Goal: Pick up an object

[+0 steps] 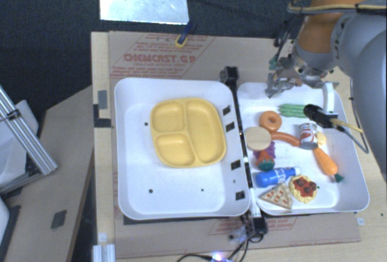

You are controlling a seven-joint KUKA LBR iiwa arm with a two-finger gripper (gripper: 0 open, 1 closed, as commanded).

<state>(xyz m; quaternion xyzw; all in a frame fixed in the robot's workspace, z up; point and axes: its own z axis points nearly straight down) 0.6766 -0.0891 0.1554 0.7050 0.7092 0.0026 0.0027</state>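
Bench (151,52) under two white bins. Gripper (279,84) hovers at the right bin's (357,194) far edge, aperture unreadable, nothing visibly held. Just beyond it: green beans (294,111), then donut (269,120). Pick apparently not yet made.

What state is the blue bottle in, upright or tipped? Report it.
Tipped. The blue bottle lies on its side on the right bin floor, white cap toward the bin's right, beside the pizza slice.
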